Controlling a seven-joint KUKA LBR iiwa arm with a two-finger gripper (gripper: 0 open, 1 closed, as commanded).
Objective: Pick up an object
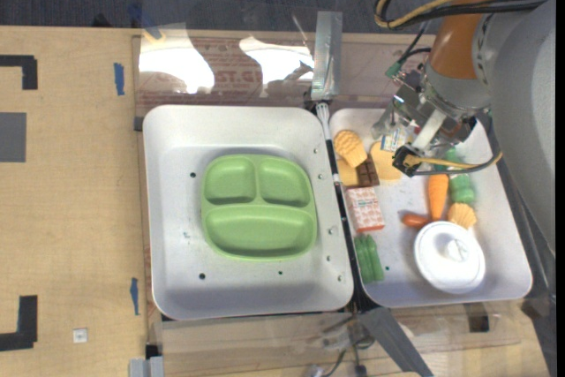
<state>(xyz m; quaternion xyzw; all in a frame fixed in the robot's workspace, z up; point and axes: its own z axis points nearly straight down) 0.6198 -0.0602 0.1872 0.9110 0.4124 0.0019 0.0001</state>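
Starting at the left, bare wooden counter (62, 216) with black and blue tape marks, then the left bin (168, 146) carrying a green divided plate (259, 206). Over to the right bin (512, 269): a waffle (349, 146), a red packet (364, 209), a green pod (368, 259), a white bowl (450, 255), a carrot (437, 194). The gripper (415, 141) hangs low over the yellow slice (385, 162); whether it is open or closed, I cannot tell. Nothing looks lifted, so the pick seems undone.

One fixed camera looks down at a slant from above the bench, framing both white bins (168, 216) mid-frame, the arm (494, 22) upper right
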